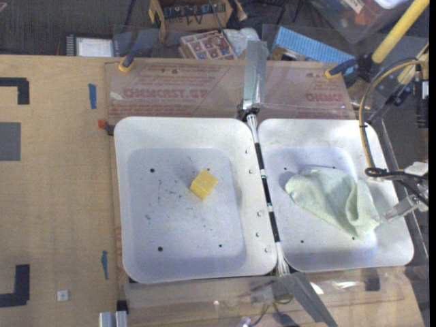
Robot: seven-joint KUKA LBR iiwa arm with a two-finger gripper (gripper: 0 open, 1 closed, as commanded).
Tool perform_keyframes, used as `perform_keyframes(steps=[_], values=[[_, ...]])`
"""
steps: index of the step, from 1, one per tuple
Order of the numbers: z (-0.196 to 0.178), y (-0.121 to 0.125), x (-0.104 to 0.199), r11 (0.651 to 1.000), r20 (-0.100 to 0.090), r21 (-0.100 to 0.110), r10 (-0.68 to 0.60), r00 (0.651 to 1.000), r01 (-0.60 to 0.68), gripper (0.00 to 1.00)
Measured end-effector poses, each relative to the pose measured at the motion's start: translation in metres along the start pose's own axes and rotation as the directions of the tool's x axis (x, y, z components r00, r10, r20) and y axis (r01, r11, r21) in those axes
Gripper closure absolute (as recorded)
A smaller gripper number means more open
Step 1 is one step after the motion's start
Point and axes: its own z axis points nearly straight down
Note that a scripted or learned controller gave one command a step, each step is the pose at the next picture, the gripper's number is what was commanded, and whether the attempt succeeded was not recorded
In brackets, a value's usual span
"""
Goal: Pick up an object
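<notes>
A clear acrylic sheet (204, 90) stands at the far edge of the left white bin, and faint reddish mirrored lettering runs across it; it appears to read "CHEMCAST", though the letters are too pale to be sure. Similar reddish print marks the clear acrylic sheet (320, 90) beyond the right bin, too faint and cut off to read. Elsewhere no text is legible.

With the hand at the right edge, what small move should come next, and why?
Probably slide the hand left and down onto the cloth. The cloth lies crumpled in the right bin, right beside the hand, while the yellow block sits farther off in the left bin.
</notes>
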Motion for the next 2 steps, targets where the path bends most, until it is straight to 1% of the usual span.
perform_keyframes(steps=[1,2], values=[[0.021,0.002,-0.013,0.862,0.003,-0.003,-0.507,0.862,0.507,0.00],[0.157,-0.001,-0.008,0.773,0.006,0.001,-0.634,0.773,0.634,0.00]])
